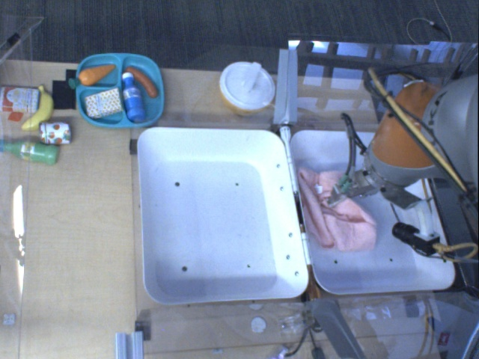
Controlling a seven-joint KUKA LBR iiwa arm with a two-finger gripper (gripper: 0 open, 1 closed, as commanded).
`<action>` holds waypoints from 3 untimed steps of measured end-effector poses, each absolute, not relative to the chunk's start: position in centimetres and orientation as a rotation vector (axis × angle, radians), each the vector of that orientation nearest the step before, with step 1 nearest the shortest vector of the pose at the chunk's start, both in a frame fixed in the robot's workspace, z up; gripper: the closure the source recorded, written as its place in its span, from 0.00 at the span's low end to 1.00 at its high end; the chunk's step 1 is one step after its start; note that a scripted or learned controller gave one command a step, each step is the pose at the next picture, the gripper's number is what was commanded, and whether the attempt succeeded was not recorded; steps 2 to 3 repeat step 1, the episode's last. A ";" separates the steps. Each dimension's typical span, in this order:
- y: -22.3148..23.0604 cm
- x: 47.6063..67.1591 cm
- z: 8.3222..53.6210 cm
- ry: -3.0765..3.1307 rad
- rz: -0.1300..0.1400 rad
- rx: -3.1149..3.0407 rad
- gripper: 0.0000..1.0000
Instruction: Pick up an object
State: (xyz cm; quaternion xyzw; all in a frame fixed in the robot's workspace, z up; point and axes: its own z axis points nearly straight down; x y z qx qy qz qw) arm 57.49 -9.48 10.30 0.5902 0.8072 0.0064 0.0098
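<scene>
Here, no label or writing reads clearly
A pink cloth (337, 217) lies crumpled in the right bin (389, 275); the gripper (343, 191) is at its upper edge, fingers' state impossible to tell

Wooden surface (82, 223) bearing two white bins, left (217, 215) and right (374, 264); at far left, a blue divided plate (120, 92), banana (41, 109), can (55, 132), green bottle (31, 152); a lidded tub (248, 87) farther right.

arm (449, 126): cut off at right edge | labels on left-hand items: too small to read
</scene>
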 end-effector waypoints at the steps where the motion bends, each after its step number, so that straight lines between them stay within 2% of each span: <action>1: -5.5 62.3 18.6 2.415 0.005 2.002 1.00; 3: -5.5 62.3 18.6 2.415 0.005 2.002 1.00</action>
